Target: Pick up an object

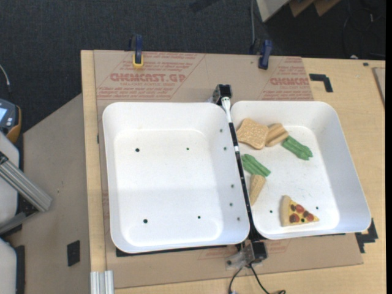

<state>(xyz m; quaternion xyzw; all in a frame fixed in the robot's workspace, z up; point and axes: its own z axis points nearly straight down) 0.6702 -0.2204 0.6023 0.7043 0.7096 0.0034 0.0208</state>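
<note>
Toy food clusters in the right bin — a tan bread slice touching a smaller piece, two green pods, a pizza wedge near the front rim; the left bin lies alongside.

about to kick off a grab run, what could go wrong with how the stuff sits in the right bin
1. The bread slice touches a smaller tan piece, so a grab may drag both or slip.
2. One green piece and the tan wedge lie against the bin's left wall, leaving little finger room.
3. The pizza slice lies flat, so it may be hard to pinch.
</note>
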